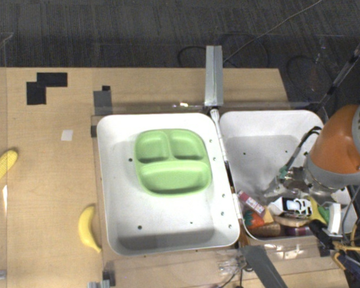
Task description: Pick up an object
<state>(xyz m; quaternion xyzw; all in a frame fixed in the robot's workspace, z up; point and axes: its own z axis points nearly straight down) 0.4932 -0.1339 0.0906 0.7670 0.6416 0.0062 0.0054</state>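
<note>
My gripper (283, 186) hangs low in the right bin (258, 136), below the orange band of the arm (338, 148). It is just above a pile of small objects at the bin's front. In the pile are a pink-and-red packet (251, 202), a black-and-white item (298, 206), a brown piece (266, 230) and a yellow-green piece (319, 212). I cannot make out anything held in the gripper, and the wrist hides part of the pile.
A green divided plate (171, 160) lies in the left bin (119, 192). On the bench to the left lie a banana (88, 228) and a yellow corn cob (2, 168). A metal post (214, 75) stands behind the wall between the bins.
</note>
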